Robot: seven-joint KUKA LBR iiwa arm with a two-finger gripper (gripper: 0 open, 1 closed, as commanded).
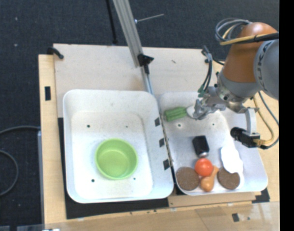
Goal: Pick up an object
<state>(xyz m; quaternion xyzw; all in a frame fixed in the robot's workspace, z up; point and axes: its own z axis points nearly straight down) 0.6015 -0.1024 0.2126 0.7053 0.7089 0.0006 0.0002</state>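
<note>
On the tan bench (96, 69) with two white bins, we saw a green cylinder (176, 113) lying crosswise in the right bin (255, 174), immediately left of the gripper (199, 110); its grip we couldn't tell.

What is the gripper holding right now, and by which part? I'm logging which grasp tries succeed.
It cannot be told. The gripper sits at the right end of the green cylinder in the right bin, but the view does not show that object between its fingers.
</note>
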